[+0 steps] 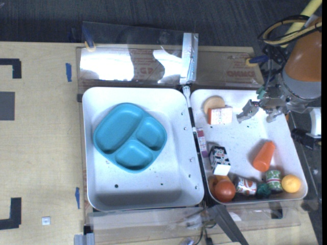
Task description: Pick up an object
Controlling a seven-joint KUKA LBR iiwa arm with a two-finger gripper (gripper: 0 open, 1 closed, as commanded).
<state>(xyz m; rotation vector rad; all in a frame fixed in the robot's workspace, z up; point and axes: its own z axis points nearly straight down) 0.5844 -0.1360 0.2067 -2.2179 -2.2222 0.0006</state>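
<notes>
My gripper [260, 112] hangs over the back of the right bin [240, 139], its two fingers spread open with nothing between them. Just left of it lie a white and red carton [220, 116] and a tan round piece [213, 103]. An orange carrot-like piece [263, 156] lies below the gripper. A black and white toy [219, 157] sits near the bin's left wall. Along the front edge are a red tomato [224, 190], a small can [247, 187], a green item [272, 180] and a yellow lemon [291, 184].
The left bin [102, 188] holds a blue divided plate [131, 136]. A clear plastic sheet [138, 60] stands behind the bins. Cables [286, 32] and the arm's orange band [306, 60] fill the upper right.
</notes>
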